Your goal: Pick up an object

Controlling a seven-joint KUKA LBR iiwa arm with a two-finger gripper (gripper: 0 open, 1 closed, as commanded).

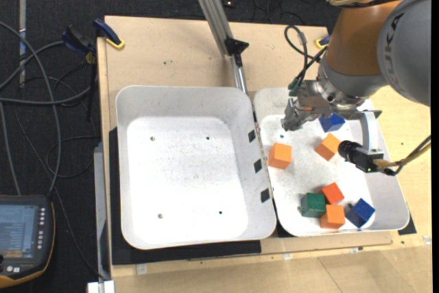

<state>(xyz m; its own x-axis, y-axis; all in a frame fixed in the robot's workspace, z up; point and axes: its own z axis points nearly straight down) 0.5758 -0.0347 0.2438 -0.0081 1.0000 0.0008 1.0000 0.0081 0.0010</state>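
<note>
You would have seen the fingers [291, 121] dark and hanging over the right bin [392, 216], though whether they stood wide or narrow could not be told. Just below them lay an orange cube [280, 156] — matte, square-edged, apart from the tips. To their right sat a blue block [333, 123] and another orange block [328, 147]; lower down a green block [314, 204], two orange ones and a blue one clustered. The left bin [130, 147] — smooth white, speckled — offered open floor on the bench [171, 44].
</note>
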